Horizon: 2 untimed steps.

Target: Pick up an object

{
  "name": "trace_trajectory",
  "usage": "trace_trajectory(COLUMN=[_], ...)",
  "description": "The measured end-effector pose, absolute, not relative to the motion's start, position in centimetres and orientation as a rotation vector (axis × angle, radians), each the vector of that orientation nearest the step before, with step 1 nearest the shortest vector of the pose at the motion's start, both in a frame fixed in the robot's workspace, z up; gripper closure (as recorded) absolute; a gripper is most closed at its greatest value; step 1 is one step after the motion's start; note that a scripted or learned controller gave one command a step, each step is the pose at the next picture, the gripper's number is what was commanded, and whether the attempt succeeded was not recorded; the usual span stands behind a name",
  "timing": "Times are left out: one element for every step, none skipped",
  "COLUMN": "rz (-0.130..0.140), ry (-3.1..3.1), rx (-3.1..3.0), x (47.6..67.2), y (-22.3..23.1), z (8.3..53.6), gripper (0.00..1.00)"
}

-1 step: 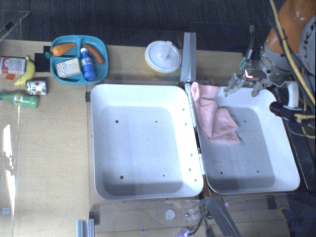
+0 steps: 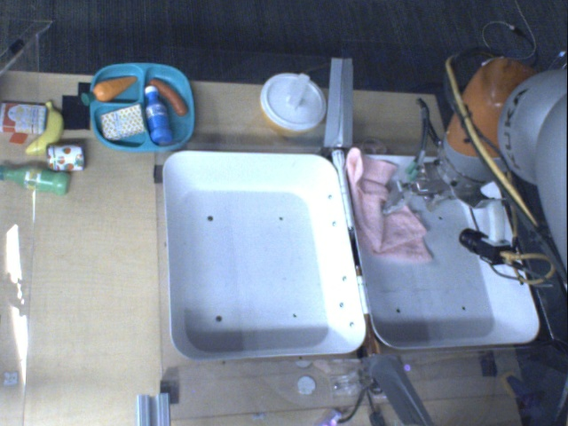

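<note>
Pink cloth [image 2: 387, 216] lay crumpled in the right-hand bin [image 2: 461, 313], bunched against that bin's left wall near its far left corner, one end of it climbing the wall by the divider between the two bins. Its long axis ran from the far edge of the bin toward the near edge, slanting slightly to the right as it came nearer. The tool [image 2: 410, 191] sat low over the far part of the same bin, at the cloth's upper right edge, its metal tip looking to be over or touching the fabric there. Whether it stood apart or together could not be made out from above, and no fabric was seen between its tips, so no grasp could be claimed. Most of the cloth lay to the left of and nearer than the tool, so a pick would likely call for a small shift leftward and toward the near edge to reach the thickest folds. The left-hand bin [image 2: 186, 264] sat just beside it. On the table's far left corner rested a blue divided tray [image 2: 184, 96] with toy food, and a white lidded cup [image 2: 294, 103] stood at the far edge.
</note>
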<state>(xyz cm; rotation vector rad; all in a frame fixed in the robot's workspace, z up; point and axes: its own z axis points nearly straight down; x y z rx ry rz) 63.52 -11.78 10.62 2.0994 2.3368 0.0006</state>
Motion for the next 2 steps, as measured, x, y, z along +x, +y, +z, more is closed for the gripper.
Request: trace_trajectory(rz=[0.013, 0.02], ry=[2.343, 2.341], rx=[2.077, 2.073], x=[59.7, 59.9], y=[-11.7, -11.6], z=[9.0, 10.2], gripper=[0.0, 1.0])
